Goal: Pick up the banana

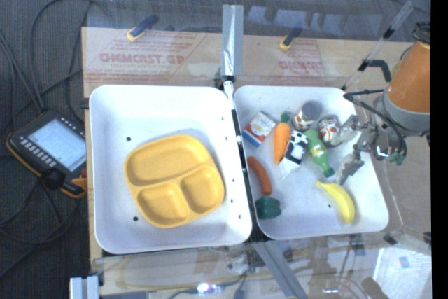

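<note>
1. While the small curved yellow plastic banana (338, 200) lies in the right-hand shallow white bin (371, 222), near its front right corner, it looks light, stiff and smooth; gripping across its middle seems safest.
2. Just above it hangs the grey two-finger gripper (352, 168); whether its jaws are apart or together, I cannot tell.
3. Faint red lettering (142, 58) on the surface behind is unreadable.

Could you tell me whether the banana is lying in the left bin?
No, the banana lies in the right bin, near its lower right corner.
</note>
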Controlling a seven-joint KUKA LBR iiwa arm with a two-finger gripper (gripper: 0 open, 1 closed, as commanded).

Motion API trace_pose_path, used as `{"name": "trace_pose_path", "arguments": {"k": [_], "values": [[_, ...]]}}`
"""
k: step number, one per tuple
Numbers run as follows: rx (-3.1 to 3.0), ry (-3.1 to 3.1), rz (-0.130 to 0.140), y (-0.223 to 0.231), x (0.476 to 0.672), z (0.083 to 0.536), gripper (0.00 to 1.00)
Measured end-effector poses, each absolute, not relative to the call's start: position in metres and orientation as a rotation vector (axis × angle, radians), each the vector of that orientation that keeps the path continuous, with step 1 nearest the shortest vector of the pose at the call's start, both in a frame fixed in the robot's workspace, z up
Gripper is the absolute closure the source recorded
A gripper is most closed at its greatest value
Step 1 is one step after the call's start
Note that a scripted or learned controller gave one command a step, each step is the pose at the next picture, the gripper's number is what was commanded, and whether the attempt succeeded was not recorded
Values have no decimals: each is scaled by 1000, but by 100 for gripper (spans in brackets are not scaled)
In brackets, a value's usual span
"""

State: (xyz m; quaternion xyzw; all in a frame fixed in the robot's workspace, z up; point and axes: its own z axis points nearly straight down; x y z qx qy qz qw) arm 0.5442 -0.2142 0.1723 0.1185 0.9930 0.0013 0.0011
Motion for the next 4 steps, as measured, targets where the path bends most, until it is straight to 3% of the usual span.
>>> {"name": "trace_pose_path", "arguments": {"k": [1,2,3,4], "values": [[181,3115,-4,-217,506,110,0],[558,3051,-11,-227,565,101,0],[336,3073,-16,-226,532,103,0],[352,3085,-12,-227,605,101,0]]}}
